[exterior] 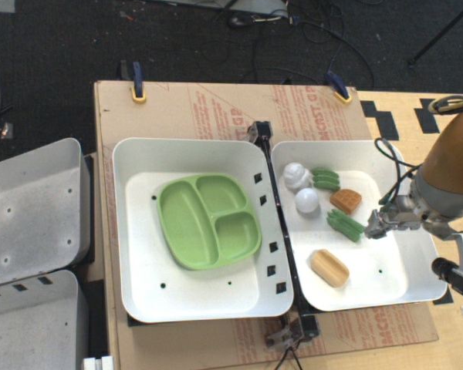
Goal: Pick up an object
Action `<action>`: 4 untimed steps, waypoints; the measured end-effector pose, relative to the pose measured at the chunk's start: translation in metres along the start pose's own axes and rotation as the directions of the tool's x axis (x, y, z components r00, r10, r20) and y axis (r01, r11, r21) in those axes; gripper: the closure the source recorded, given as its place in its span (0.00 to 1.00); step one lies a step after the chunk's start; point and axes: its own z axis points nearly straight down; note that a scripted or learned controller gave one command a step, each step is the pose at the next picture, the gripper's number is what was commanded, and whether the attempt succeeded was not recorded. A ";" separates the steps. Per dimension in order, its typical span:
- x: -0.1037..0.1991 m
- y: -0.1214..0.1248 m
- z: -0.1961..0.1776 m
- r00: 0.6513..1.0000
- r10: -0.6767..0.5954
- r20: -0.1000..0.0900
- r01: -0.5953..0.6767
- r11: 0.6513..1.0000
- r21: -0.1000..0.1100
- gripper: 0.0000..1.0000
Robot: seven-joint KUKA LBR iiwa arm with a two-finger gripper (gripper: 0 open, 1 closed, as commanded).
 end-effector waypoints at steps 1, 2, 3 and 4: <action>0.007 0.004 -0.046 1.000 -0.004 0.000 0.004 1.000 -0.002 1.00; 0.011 0.012 -0.106 1.000 -0.005 0.001 0.005 1.000 -0.003 1.00; 0.069 0.023 -0.095 1.000 -0.008 -0.002 0.008 1.000 0.003 1.00; 0.123 0.023 -0.088 1.000 -0.008 -0.003 0.008 1.000 0.004 1.00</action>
